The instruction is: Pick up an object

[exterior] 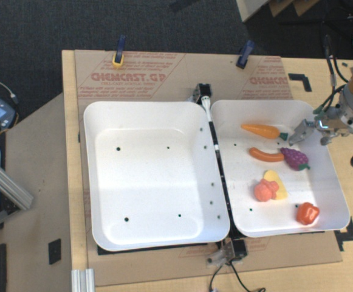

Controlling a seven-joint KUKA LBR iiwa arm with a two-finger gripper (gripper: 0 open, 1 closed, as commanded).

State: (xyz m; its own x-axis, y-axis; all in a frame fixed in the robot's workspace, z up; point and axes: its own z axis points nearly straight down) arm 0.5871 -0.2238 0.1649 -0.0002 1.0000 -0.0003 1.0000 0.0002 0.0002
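At right bin: claw (pixel 310 131) over the upper right part of the right bin (pixel 337 190), arm reaching in from the right edge
Claw state: two fingers spread, released, nothing between them
Claw vs objects: near finger tip just beside the green end of the carrot (pixel 260 129), not gripping it; grapes (pixel 294 157) just below the claw
Task objects: all lying in right bin — carrot near top, orange sausage-shaped item (pixel 266 155) under it touching the grapes, pink lumpy item (pixel 265 191) resting against a yellow piece (pixel 276 181), red pepper (pixel 307 213) near the lower right corner
Left bin (pixel 97 163): white, sits beside right bin on the cardboard-covered bench (pixel 164 72)
Progress: early, no grasp made; every object lies on the bin floor, nothing lifted
Left to do: judged — settle on a target (carrot or grapes nearest), lower, clench, lift clear
Risk: judged — carrot tip grasp is off-centre, may slip or pivot
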